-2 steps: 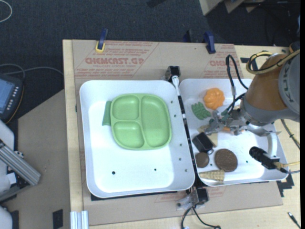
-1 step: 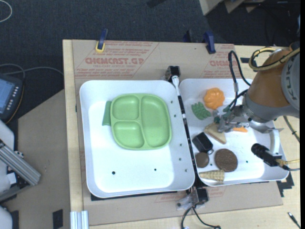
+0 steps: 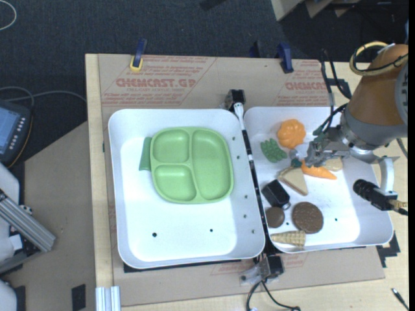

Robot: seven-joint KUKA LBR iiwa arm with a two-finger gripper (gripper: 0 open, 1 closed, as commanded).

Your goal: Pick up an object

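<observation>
Camera view: gripper [image 3: 316, 155] is hovering low in the right bin [image 3: 369, 229], just beside the orange carrot [image 3: 318, 171] and cheese wedge [image 3: 295, 183]. Can't tell its state, and nothing is visibly held. Judging it's lining up the grasp; next move is needing a clean descent and centring on the carrot.

Bench top [image 3: 194, 76] of brown board printed with red lettering, held at the far edge by a yellow clamp [image 3: 137, 56] and a blue clamp [image 3: 284, 57]. Directly on it, two shallow white bins side by side, touching along the middle: left bin [image 3: 130, 193] and right bin [image 3: 363, 229]. Black fittings [image 3: 236, 98] at the far end of the seam and at the near end.
</observation>
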